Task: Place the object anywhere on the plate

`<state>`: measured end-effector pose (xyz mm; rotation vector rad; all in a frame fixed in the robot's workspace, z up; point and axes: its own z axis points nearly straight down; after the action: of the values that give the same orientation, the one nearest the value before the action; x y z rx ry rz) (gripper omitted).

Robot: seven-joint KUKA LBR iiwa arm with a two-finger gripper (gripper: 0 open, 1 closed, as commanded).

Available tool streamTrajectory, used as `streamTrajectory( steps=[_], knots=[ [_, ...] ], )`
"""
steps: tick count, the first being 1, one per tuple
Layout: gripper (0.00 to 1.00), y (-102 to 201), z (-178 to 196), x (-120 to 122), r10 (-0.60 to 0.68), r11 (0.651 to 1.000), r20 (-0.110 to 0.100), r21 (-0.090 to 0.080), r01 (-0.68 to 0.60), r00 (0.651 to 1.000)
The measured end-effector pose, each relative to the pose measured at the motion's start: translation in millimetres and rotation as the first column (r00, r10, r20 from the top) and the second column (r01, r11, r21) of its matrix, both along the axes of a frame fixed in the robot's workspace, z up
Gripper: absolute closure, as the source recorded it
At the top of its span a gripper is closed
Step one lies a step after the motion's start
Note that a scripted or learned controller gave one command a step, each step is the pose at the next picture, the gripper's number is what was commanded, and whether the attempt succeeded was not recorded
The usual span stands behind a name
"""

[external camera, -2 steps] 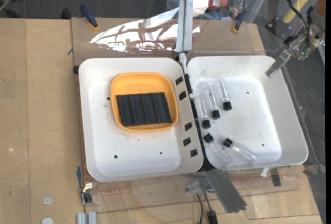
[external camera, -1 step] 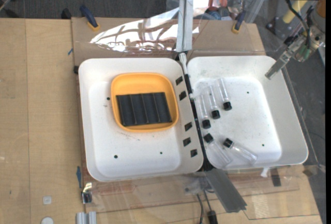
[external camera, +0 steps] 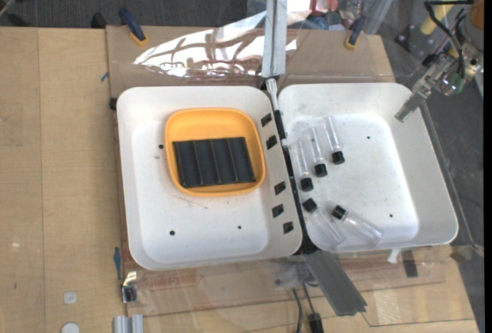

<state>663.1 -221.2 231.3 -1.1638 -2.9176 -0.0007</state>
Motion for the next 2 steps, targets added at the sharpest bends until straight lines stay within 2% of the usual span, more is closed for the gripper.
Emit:
streamTrajectory(
  steps=[1,2],
  knots=[
    [0.00,0.3,1.5,0.8,0.159,0.987,0.002,-0.001,-0.159,0.987],
    [1.00,0.6,11.0,3.0,0.158,0.987,0.008,0.000,-0.158,0.987]
  ],
)
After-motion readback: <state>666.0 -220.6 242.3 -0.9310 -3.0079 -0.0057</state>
